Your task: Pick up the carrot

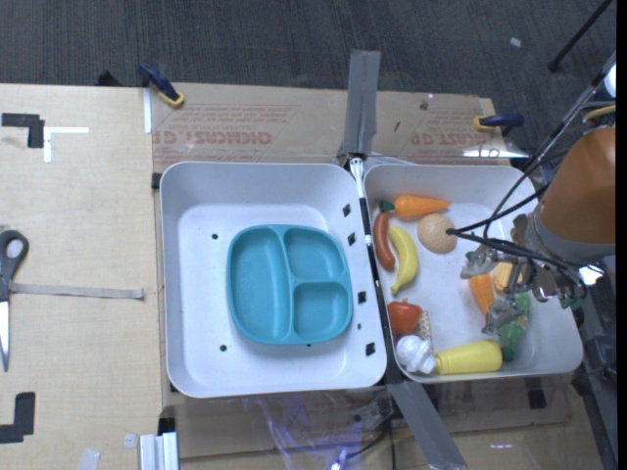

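Scissors (8, 262) are lying at the far left edge of the frame on the wooden bench (78, 223). A blue clamp (160, 84) is seen at the upper left, on the edge of the cardboard (245, 130) that is spread behind the bins. The left bin (181, 292) is sitting in the middle of the frame, and a teal plate (290, 284) with three compartments is resting inside it.

In the right bin (441, 179), right of centre, a red sausage (382, 239) is lying against the left wall, with a banana (404, 257) just beside it. A tomato (404, 314) is placed below them, and garlic (413, 352) is sitting in the lower left corner, touching a yellow bottle (470, 357) that is lying along the bottom wall. The carrot (419, 205) is lying near the top wall of this bin, just above a tan ball (437, 233).

Further right, the gripper (502, 302) is hanging over an orange piece (481, 292) and something green (512, 333), well apart from the carrot. Whether it is spread or pressed together cannot be told. The arm (580, 199) is reaching in at the right edge, with a second clamp (498, 121) above it.
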Motion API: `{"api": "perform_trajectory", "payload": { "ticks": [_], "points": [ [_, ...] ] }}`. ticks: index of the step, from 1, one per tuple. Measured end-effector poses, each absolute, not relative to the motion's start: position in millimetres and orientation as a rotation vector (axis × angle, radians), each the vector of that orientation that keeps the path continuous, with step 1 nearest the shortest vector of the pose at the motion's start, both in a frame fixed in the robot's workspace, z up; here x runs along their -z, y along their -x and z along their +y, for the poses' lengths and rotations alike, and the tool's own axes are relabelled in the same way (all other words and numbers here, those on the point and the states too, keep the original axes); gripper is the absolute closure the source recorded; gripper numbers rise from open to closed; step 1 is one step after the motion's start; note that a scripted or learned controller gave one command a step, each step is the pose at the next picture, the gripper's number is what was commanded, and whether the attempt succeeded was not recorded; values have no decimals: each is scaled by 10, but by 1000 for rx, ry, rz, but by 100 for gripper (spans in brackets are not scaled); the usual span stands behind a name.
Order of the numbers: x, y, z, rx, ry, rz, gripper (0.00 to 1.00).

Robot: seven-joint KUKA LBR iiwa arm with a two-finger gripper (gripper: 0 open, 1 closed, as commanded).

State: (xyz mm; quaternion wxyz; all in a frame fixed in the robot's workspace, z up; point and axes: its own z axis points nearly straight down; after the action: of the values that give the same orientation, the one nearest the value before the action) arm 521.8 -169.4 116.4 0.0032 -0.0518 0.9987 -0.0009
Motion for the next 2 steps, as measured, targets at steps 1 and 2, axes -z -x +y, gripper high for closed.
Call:
{"api": "perform_trajectory", "payload": {
  "ticks": [1, 2],
  "points": [
    [-925, -5311, -1568, 0, 58, 3139, 0],
    [-1036, -5340, -1561, 3, 61, 3132, 100]
  ]
}}
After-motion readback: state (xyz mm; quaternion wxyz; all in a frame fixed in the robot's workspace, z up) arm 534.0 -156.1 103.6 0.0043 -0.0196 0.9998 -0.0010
